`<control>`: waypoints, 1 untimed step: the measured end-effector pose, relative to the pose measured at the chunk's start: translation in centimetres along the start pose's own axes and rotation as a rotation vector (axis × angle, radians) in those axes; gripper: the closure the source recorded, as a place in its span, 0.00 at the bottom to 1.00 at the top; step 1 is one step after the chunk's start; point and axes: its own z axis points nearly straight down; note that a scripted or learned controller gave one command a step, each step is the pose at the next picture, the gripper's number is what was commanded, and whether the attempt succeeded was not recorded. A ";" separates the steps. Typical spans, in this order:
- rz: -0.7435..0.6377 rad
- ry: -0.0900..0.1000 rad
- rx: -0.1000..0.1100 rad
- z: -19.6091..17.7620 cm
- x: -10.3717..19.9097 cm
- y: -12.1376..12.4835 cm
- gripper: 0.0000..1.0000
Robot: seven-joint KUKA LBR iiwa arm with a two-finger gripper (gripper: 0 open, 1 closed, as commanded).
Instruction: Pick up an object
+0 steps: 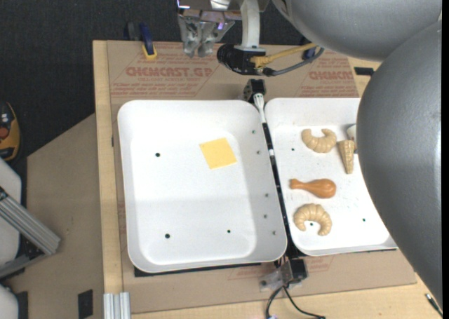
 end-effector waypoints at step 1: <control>0.010 -0.002 -0.001 5.7 -2.8 -5.2 1.00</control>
